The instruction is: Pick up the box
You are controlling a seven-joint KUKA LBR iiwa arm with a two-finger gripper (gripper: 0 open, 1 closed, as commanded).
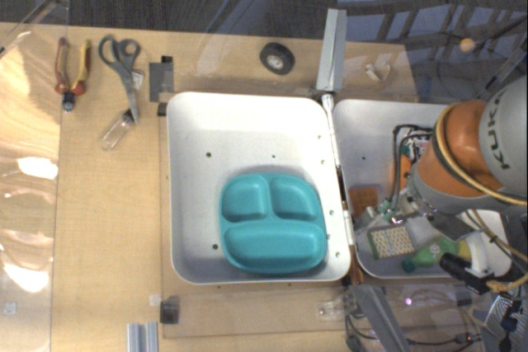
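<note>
The arm (462, 152) hangs over the right bin (363, 128); what may be the box (391, 241) lies near its front edge, just below the wrist. Gripper state: cannot tell.

Workshop bench: scissors (124, 66), pliers (71, 70), tape roll (277, 58)

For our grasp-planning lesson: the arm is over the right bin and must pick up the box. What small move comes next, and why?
Probably a short shift toward the view's left, centring over the brown box. The gripper sits beside it, nearer the speckled packet, and nothing shows it holding anything.
</note>
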